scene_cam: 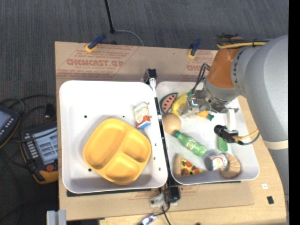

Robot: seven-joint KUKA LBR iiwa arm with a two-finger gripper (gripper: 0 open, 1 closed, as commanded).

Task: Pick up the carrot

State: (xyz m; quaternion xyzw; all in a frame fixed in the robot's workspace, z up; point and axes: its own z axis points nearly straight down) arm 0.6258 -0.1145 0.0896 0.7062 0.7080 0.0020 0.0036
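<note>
Your hand [196, 103] is down in the right bin [248, 165], right by the carrot [202, 114]. Honestly can't tell its grip from here.

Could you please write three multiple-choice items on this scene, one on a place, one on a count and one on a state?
1. Where does the yellow divided plate lie?
A. left bin
B. right bin
C. on the cardboard

2. How many white bins are on the bench?
A. one
B. two
C. three

3. How does the green bottle rest?
A. upright
B. on its side
C. on the yellow plate

Answers:
1 A: the plate sits inside the left bin.
2 B: two bins stand side by side, the right bin holding the toy food.
3 B: the bottle lies flat on the right bin's floor.
</note>
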